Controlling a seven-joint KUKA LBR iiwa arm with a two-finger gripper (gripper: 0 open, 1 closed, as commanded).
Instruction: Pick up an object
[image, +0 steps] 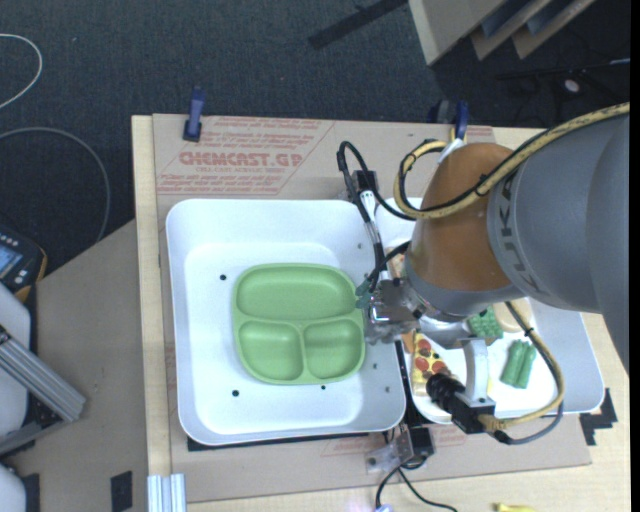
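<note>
The two-finger gripper (372, 303), finger state indiscernible, sat at the right rim of the green divided plastic tray (299, 322), apparently positioned to grasp its edge.

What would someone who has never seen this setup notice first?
Probably the big grey arm with its orange band reaching in from the right and covering much of the right bin. Next, the pale green divided plate lying flat in the middle of the left bin, with the gripper at the plate's right edge. Small green pieces lie in the right bin beside the arm.
</note>
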